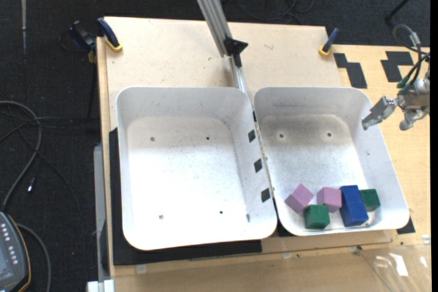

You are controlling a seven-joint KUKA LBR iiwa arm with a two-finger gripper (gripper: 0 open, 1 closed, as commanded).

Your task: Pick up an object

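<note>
Pale wood forms the counter [178,51], which carries two shallow white bins side by side. Taking the right bin [311,120] as landmark, the left bin [181,167] touches its left wall. All five blocks crowd the right bin's near corner: a blue block [353,205] is largest, with a dark green block [370,199] just right of it, a purple block [330,197] just left, another purple block [299,197] further left, and a green block [317,216] nearest the front rim. The claw [397,113] hangs over the bin's right rim, well apart from the blocks; its two fingers stand spread apart, gripping nothing.
</note>
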